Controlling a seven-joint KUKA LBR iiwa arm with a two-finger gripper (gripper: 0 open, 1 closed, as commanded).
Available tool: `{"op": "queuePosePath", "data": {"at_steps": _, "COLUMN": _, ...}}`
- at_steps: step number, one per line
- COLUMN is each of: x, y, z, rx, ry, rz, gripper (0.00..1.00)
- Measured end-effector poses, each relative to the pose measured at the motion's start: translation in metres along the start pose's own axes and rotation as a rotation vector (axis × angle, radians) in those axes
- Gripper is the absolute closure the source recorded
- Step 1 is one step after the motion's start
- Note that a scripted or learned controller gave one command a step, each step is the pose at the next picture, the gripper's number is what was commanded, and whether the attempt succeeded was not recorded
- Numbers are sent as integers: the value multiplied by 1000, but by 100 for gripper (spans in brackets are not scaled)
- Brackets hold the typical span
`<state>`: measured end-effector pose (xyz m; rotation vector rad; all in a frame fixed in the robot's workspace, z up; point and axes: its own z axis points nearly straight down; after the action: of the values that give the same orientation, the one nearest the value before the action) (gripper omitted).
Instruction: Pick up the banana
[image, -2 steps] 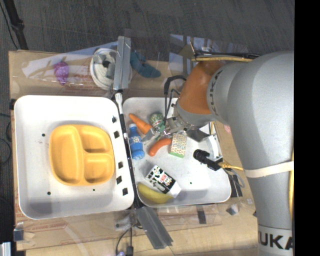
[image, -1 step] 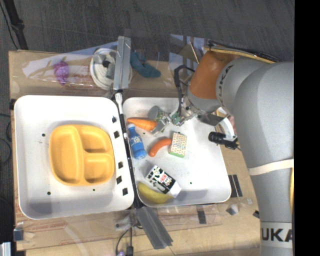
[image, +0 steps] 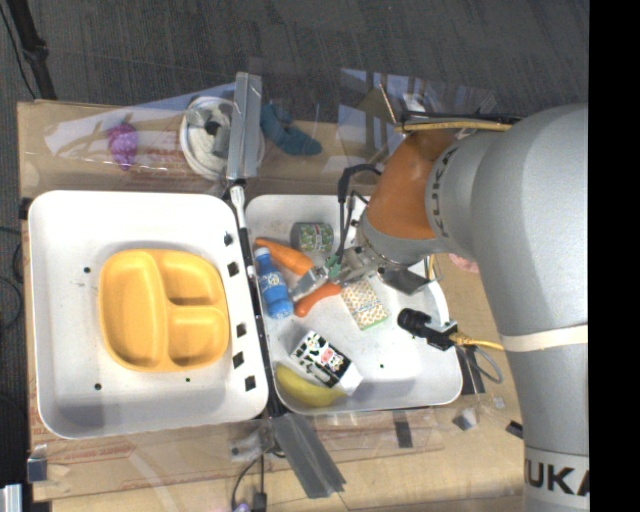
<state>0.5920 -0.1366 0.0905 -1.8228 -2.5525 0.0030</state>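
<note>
The yellow banana (image: 303, 387) lies at the near left corner of the right bin (image: 430, 380), partly under a black-and-white cow-patterned carton (image: 322, 358). My gripper (image: 336, 271) hangs low over the middle of that bin, well behind the banana. It sits right by an orange carrot (image: 318, 295) and a patterned packet (image: 364, 303). Nothing of the banana is near it.
The right bin also holds a blue bottle (image: 270, 284), a second carrot (image: 284, 255) and a green can (image: 312, 238). A yellow compartment plate (image: 165, 305) fills the left bin (image: 60, 390). The arm's bulk covers the bin's right side.
</note>
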Motion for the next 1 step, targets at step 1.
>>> {"op": "queuePosePath", "data": {"at_steps": 1, "x": -5, "y": 53, "z": 0, "rx": 13, "ry": 2, "rz": 42, "gripper": 0}}
